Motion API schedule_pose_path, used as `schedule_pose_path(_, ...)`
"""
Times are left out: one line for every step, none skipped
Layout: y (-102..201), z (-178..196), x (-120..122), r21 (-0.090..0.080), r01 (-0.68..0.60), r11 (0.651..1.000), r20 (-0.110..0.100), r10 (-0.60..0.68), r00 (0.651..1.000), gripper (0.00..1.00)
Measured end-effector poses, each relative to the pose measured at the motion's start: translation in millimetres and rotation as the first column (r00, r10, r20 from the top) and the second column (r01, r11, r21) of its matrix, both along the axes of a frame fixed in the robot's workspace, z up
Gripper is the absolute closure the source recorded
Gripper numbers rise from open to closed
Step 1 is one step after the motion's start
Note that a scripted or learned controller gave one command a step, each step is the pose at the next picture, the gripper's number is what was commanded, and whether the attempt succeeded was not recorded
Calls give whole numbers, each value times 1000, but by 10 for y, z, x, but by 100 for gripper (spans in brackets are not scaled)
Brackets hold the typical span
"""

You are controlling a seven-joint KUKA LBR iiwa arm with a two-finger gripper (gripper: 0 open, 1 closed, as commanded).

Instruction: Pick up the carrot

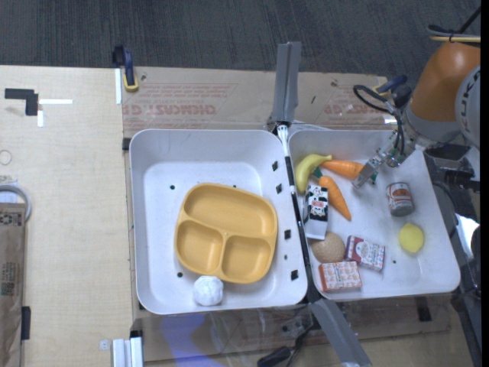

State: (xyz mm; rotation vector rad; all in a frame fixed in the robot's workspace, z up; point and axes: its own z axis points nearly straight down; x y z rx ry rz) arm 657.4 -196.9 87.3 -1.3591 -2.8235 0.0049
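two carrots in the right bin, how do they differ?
Pose: the upper carrot lies nearly level across the right bin; the lower carrot runs diagonally down toward the front.
Neighbours: the upper carrot sits by the banana tip and closest to the hand; the lower carrot lies beside the milk carton.
Size: the lower carrot looks slightly longer.
Shared: both orange, tapered, lying flat, ungrasped.

Divided plate (226, 232) in left bin (153, 159)
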Motion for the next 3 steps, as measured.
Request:
schedule_pose_path(593,-1,-26,3,-327,945,-4,327,945,0)
schedule_pose_path(589,67,-9,2,-324,946,2,324,946,100)
schedule_pose_path(1687,1010,-166,-1,35,999,6,-35,999,100)
